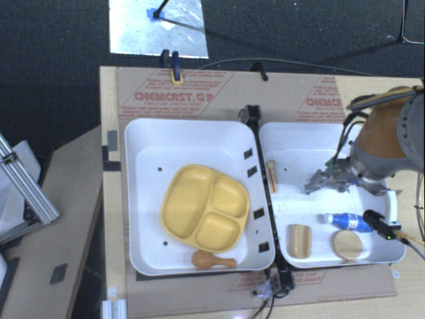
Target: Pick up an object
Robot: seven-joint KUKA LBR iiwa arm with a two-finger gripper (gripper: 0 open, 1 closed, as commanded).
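Currently I am hovering my tool, grip unreadable, mid-right of frame, above the blue bottle to choose a target.

Single fixed cam above the wooden bench, looking down at a slant, mid distance. Both shallow white plastic bins fully framed; grey-orange arm enters from right.

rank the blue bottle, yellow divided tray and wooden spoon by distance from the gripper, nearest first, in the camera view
Measured from the gripper, in the right bin:
1. Blue bottle, same bin, just below-right of the gripper.
2. Yellow divided tray, across the divider, middle of the left bin.
3. Wooden spoon, left bin's bottom edge, below the tray.
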